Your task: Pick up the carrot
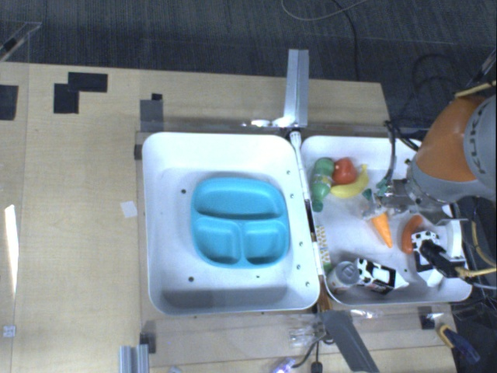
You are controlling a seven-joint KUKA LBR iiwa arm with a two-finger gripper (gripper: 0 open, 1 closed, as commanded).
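The carrot (pixel 381 228) lies on the floor of the right-hand bin (pixel 347 235), about the middle, thick end toward the far wall and point slanting to the near right. It has bare white floor on its left, and there's a small orange thing (pixel 408 235) just beside it on the right; what that is, I can't make out. The end effector (pixel 390 197) hangs just beyond the carrot's thick end, on the far side, very near it but not on it, and from this angle I can't tell whether it's open or closed. To do the grasp well, I'd say it wants to come a touch nearer the front, centre over the carrot's middle, line its closing direction across the slanted body, and drop low before closing. The risk is clipping that orange neighbour. The banana (pixel 351 187), tomato (pixel 343 171) and toy cow (pixel 378 275) sit safely apart.
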